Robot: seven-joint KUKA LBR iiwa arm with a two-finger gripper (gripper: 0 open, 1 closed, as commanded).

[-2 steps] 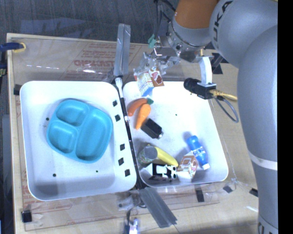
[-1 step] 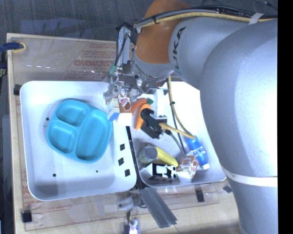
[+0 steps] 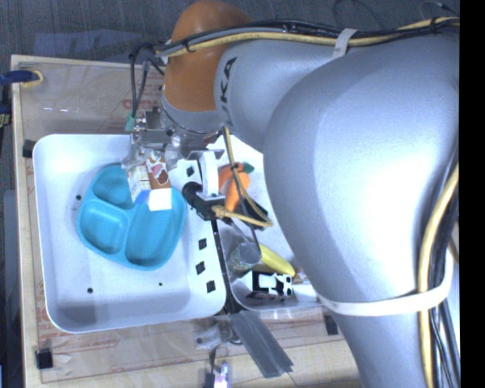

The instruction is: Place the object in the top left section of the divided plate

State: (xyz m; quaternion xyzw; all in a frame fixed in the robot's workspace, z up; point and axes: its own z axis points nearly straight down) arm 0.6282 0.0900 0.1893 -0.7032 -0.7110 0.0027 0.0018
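The blue divided plate (image 3: 129, 221) lies in the left white bin (image 3: 65, 281), with three sections. My gripper (image 3: 153, 172) hangs over the plate's upper right rim, under the orange wrist band (image 3: 196, 63). A small brown-and-white object (image 3: 156, 174) shows between its two pale fingers, so the gripper is shut on it. Just below, a white block (image 3: 159, 201) rests at the plate's right section; I cannot tell whether it is part of the held object. The arm's grey body covers much of the right bin.
The right bin (image 3: 242, 297) holds an orange item (image 3: 236, 178), a yellow banana-like piece (image 3: 273, 260), a round can (image 3: 244, 257) and a black-and-white item (image 3: 271, 284). The divider between the bins (image 3: 206, 265) carries black marks. The wooden bench edge (image 3: 24, 136) runs at the left.
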